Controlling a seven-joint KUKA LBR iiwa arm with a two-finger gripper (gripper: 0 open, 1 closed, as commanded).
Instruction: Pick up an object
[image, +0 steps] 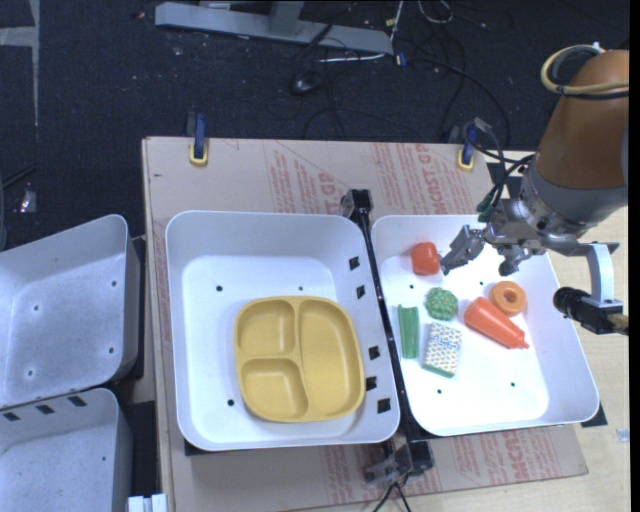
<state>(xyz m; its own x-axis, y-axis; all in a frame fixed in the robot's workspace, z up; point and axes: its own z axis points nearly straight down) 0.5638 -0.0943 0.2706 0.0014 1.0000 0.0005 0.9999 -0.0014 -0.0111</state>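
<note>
Fingers (470, 248) spread apart, holding nothing, gripper (487, 251) poised over right bin (560, 400) between red toy (425, 258) and orange ring (509, 297); likely lining up pick. Yellow tray (298, 358) sits alone in left bin (190, 300).

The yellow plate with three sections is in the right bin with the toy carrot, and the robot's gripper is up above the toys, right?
Not quite. The camera view shows the yellow plate in the left bin, alone. The toy carrot lies in the right bin, and the gripper does hang above the toys.
</note>
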